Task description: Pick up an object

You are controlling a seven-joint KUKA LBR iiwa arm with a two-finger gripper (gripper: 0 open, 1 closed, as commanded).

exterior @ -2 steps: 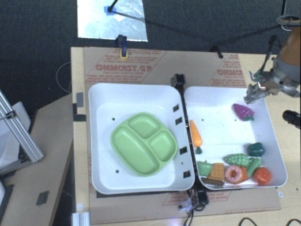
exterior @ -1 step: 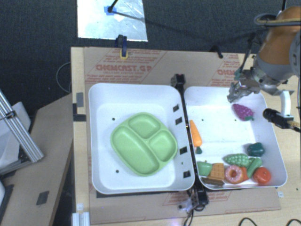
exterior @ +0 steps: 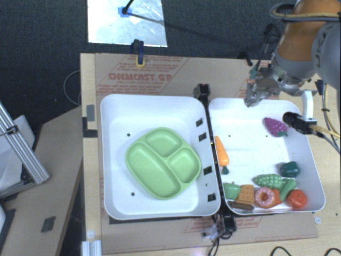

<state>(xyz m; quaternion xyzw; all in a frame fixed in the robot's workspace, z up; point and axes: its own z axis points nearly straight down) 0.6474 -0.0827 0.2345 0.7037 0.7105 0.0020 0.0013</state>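
— Toys were heaped along the near edge of the right bin [exterior: 314, 170], closest to the camera: a pink doughnut [exterior: 265, 197], a waffle-like biscuit [exterior: 246, 194], a red tomato [exterior: 297, 198], a green bumpy piece [exterior: 268, 181] and a dark green pepper [exterior: 290, 169]; an orange carrot [exterior: 221, 152] lay against that bin's left wall, and purple grapes [exterior: 275, 126] sat alone toward its far right.

— And the left bin [exterior: 114, 116]?

— It carried a green divided plate [exterior: 162, 162] at its middle; nothing else of note.

— Where was the arm?

— Over the far edge of the right bin; the gripper [exterior: 257, 96] hung there, above bare bin floor, well apart from the heap and nearer the grapes than anything else; I could not tell how it was set, for it was too small and dark; nothing was seen in it.

— So which step was that?

— By my judgement, the approach; no object had been chosen by contact, and none was lifted.

— What did the next move call for?

— Travel toward a single piece, then a descent; the grapes looked the easier target, standing free; the heap at the near edge was crowded, pieces touching, so a grasp there risked catching two or slipping off.
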